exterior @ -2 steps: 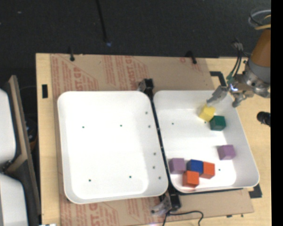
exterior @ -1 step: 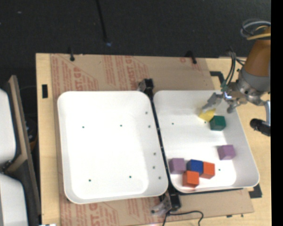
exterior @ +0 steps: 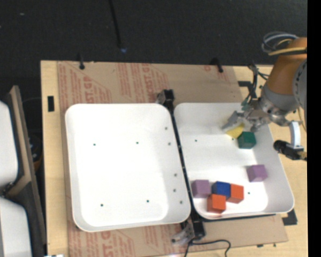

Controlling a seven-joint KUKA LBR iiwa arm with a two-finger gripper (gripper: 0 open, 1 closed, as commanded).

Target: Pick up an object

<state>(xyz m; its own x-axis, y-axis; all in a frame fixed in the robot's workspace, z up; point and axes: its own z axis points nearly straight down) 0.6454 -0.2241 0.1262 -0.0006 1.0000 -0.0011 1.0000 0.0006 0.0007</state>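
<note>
Your gripper [exterior: 241, 121] is hovering in the right bin [exterior: 203, 123], jaws spread, straddling a yellow block [exterior: 234, 132] (green block [exterior: 246, 140] touching it); you cannot tell whether they're gripping.

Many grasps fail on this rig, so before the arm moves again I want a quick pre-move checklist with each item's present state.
1. Gripper is inside the right bin: ok.
2. Gripper is near a target: ok, it sits at the yellow object, beside the green block.
3. Something is held between the fingers: cannot tell.
4. Target stands apart from neighbours: not ok, yellow and green appear to touch.
5. Other blocks are out of the arm's way: ok, the two purple blocks, the blue block and the two orange blocks lie near the front edge.
</note>
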